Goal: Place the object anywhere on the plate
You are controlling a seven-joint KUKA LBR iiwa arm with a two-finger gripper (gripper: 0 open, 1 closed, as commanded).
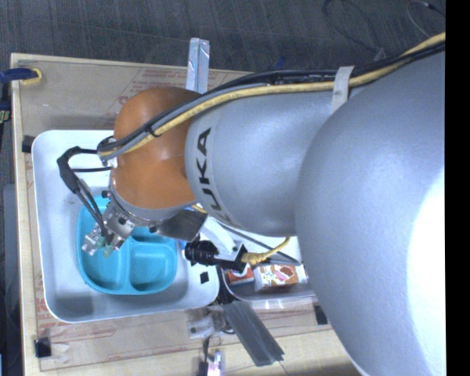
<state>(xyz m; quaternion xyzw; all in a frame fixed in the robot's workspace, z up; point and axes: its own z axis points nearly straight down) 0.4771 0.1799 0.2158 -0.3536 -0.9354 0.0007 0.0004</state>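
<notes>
Two white bins sit side by side on the bench: the left bin (pixel 51 210) holds one blue divided plate (pixel 145 265), and the right bin (pixel 286 298), mostly hidden under the grey arm (pixel 298 163), holds one small packet with red and white print (pixel 278 275) near its front edge. One gripper (pixel 102 241) hangs over the plate's left compartment, too small and cluttered to tell whether it is apart or together, or whether it carries anything

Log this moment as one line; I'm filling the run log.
arm: over left bin | pincer: above blue plate | grasp: unclear
</notes>
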